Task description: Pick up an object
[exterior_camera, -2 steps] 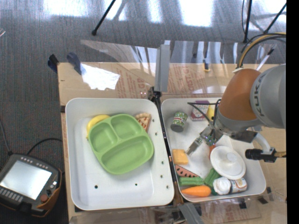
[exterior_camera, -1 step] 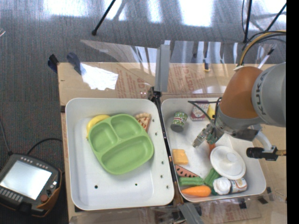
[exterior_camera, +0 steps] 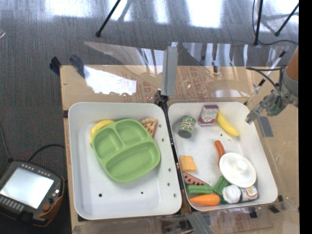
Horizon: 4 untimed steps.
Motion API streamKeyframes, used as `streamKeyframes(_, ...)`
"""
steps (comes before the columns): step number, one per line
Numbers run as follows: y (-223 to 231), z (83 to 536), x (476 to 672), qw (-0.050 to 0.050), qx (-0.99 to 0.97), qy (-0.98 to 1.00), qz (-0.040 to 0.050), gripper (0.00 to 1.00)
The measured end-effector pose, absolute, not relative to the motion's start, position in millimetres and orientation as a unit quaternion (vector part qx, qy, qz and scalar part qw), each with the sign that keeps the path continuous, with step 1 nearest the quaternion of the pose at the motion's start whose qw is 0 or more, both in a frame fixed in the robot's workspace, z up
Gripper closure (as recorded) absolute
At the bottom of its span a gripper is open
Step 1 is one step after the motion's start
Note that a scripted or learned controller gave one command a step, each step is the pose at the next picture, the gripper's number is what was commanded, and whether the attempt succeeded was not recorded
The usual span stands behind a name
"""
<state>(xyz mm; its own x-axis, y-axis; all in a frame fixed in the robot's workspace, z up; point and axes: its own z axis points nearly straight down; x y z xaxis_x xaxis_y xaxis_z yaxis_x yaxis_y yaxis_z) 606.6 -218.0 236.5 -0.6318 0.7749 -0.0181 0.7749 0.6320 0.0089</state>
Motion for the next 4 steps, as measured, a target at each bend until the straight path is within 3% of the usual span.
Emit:
streamKeyframes(1, -214, 227, 604.4, 0.001, 0.427, 0.904, 0.0001, 0.00)
streamKeyframes(2, -211, 106, 614.9, 0.007, 0.376, 0.927, 0.0007, 0.00)
streamKeyframes(3, -169, 87, 597.9, -0.001, 0.391, 0.921, 0.0001, 0.00)
streamKeyframes(4, -168, 97, 598.9, -0.001, 0.388, 0.921, 0.0004, 1.00)
